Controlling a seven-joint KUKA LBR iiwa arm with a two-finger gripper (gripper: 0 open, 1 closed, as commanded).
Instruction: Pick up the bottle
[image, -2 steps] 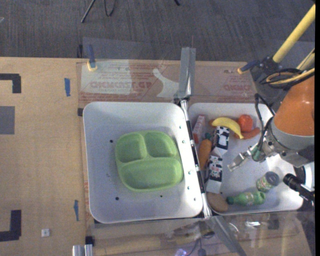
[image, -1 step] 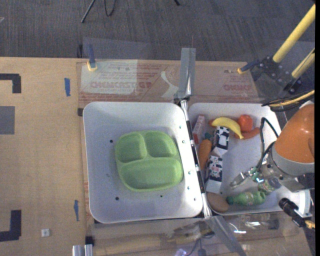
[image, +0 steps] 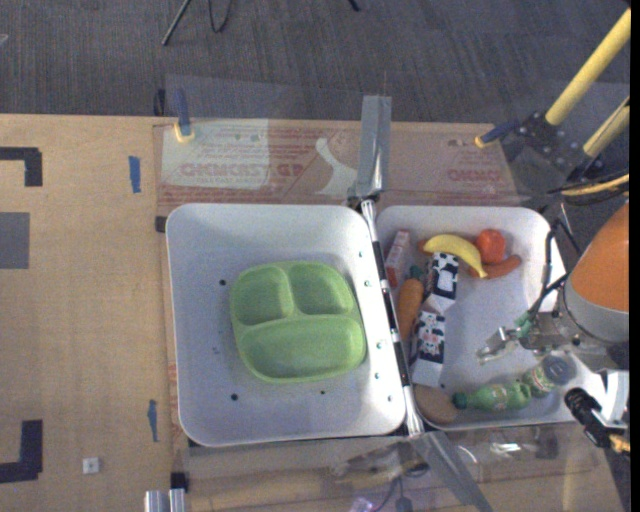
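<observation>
My arm (image: 605, 285): reaching in from the right, orange band showing at the right edge, hanging over the right side of the right bin
My gripper (image: 497, 345): hovering over the bare floor of the right bin, pointing left, just above the bottle and not touching it
My fingers: I am unable to tell whether they are standing apart or together; nothing is sitting between them
Bottle (image: 510, 392): a green bottle with a pale cap end to the right, lying on its side along the near wall of the right bin
Right bin (image: 452, 215): white, also holding a banana (image: 452, 248), a red tomato-like piece (image: 490, 243), a carrot (image: 411, 300), a black-and-white cow-print carton (image: 437, 312) and a brown rounded piece (image: 436, 403) in the near-left corner, just left of the bottle
Left bin (image: 200, 330): white, carrying a green divided plate (image: 297, 321) in its middle
Bench (image: 80, 300): tan board with blue tape marks, both bins sitting side by side on it
</observation>
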